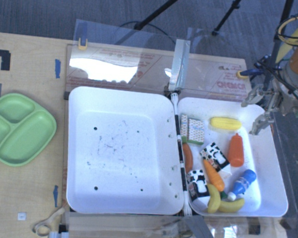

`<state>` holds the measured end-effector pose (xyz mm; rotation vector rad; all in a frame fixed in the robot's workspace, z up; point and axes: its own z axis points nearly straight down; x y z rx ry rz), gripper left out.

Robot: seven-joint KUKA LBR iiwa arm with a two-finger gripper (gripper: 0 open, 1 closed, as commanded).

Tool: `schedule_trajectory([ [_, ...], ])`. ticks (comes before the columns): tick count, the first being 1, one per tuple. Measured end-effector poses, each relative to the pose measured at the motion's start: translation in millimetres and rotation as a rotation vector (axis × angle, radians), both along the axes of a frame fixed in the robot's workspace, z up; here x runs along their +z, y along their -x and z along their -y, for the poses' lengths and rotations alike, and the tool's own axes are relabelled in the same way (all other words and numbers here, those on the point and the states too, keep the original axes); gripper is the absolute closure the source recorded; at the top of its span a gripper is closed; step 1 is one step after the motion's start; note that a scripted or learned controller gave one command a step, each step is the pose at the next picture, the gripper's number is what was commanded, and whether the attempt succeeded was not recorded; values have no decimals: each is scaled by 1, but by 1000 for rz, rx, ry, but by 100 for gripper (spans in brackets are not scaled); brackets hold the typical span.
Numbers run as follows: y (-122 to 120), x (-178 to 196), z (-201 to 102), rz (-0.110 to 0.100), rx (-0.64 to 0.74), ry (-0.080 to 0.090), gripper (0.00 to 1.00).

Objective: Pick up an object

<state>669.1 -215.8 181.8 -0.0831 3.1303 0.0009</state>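
Our tool (262,111) hangs released above the right bin's (276,173) far corner; the corn (225,123) lies just left, crosswise

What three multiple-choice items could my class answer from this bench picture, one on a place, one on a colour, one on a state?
1. Where does the green divided plate lie?
A. in the left bin
B. on the bench, left of both bins
C. in the right bin

2. What colour is the bottle in the right bin?
A. blue
B. green
C. black

3. Where is the gripper now?
A. deep among the toys, clamped on the carrot
B. over the middle of the left bin
C. at the right bin's far right corner, touching no toy

Answers: 1 B, the plate rests on the wooden bench outside the left bin. 2 A, its body is blue with a white cap. 3 C, the gripper hangs by the rim, apart from the yellow corn and the orange carrot.
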Motion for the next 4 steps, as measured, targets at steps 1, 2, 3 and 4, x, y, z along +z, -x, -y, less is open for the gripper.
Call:
schedule_trajectory([
  [1,46,-94,7,-1,247,3,0],
  [2,64,-26,-21,-1,181,1,0],
  [3,26,-81,-18,-3,466,3,0],
  [4,24,-69,-18,7,461,2,100],
])
